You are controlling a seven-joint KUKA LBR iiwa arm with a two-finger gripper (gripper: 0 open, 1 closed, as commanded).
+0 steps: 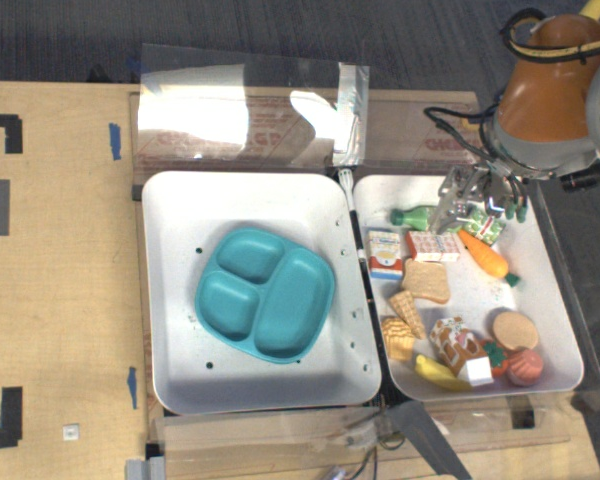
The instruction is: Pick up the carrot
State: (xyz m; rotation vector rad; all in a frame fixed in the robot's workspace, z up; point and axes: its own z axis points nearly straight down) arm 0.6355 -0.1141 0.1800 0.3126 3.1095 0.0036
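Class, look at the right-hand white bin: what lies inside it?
The right-hand bin holds toy food: an orange carrot, a slice of bread, a banana, a small carton. The pincer covers part of the far corner, so what lies beneath it stays hidden.

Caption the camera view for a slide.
Gripper hovers by the carrot in the right bin; teal plate sits in the left bin.

The arm (552, 78) is a rounded grey body with a broad, glossy orange band above the wrist. Black cables (458, 126) loop out from its underside. Below them sits the gripper (477, 200), a small cluster of bare silvery metal parts with dark joints.
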